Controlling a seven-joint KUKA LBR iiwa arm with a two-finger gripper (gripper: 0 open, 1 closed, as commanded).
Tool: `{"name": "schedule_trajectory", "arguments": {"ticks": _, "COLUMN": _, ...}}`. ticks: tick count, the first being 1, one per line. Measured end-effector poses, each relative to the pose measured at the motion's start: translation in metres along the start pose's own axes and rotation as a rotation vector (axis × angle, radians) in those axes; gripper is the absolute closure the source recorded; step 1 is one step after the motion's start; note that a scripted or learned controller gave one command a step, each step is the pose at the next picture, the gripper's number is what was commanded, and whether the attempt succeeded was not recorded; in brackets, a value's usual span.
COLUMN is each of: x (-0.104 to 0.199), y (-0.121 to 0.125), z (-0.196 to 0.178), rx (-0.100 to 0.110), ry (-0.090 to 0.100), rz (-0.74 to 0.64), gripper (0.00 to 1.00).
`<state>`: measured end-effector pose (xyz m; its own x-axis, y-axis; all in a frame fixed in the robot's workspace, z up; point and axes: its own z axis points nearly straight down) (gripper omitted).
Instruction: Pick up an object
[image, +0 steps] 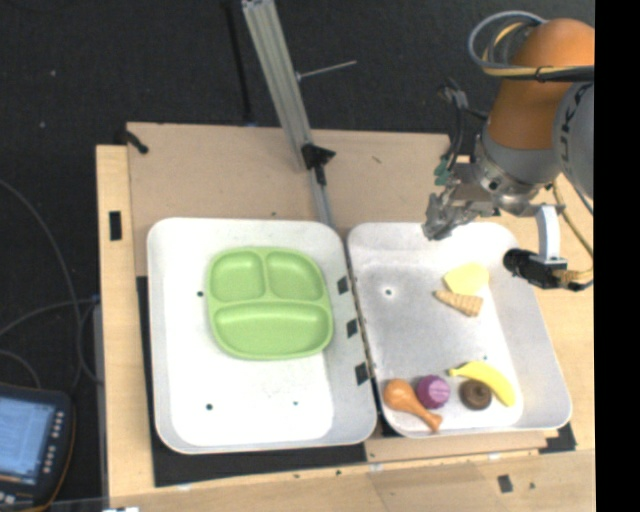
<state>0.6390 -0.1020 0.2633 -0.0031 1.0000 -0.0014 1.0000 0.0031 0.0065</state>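
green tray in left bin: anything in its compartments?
Empty. The green tray lies flat in the left bin, and all three compartments show bare green.

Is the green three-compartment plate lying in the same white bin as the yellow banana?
No, the green three-compartment plate lies in the left white bin, while the yellow banana is in the right white bin.

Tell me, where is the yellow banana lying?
The yellow banana lies near the right bin's front edge, touching a dark brown round piece.
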Motion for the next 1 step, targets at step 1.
{"name": "schedule_trajectory", "arguments": {"ticks": 1, "x": 0.0557, "y": -0.0222, "z": -0.0029, "rx": 0.005, "ry": 0.003, "rz": -0.004, "gripper": 1.00}}
